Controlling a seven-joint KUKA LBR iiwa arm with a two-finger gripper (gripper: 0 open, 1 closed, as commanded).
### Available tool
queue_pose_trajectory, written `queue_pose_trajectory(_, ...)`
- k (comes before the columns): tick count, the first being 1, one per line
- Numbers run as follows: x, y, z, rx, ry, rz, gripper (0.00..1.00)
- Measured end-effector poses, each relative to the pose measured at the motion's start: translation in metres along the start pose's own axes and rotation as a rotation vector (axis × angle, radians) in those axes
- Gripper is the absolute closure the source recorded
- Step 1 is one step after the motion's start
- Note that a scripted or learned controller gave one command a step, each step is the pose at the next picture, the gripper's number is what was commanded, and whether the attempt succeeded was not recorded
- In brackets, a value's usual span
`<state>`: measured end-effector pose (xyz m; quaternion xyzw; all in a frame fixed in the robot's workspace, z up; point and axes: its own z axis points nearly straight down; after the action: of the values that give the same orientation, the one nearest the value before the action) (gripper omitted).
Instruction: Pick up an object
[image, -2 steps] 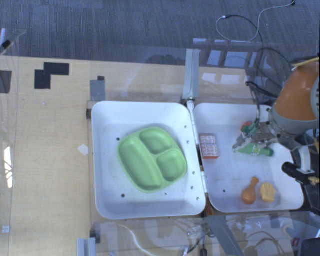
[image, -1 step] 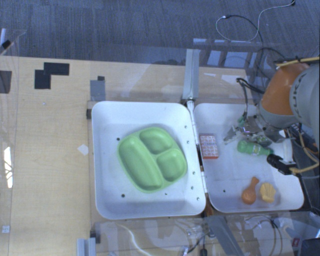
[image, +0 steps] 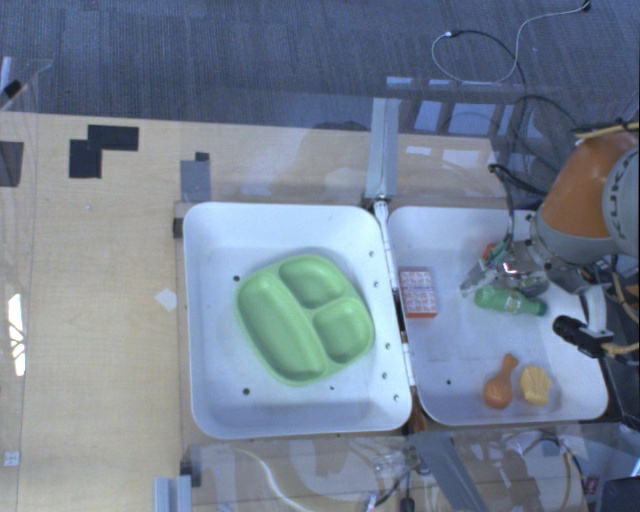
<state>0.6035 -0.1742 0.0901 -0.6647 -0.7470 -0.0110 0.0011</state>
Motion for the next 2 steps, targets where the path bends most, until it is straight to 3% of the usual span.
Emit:
queue_pose_trajectory(1,-0.003,0.001,-0.012,-0.006,-0.012,-0.001,1.00)
queue_pose_trajectory(2,0.027,-0.052,-0.001,0.002,-0.021,-0.265,1.00)
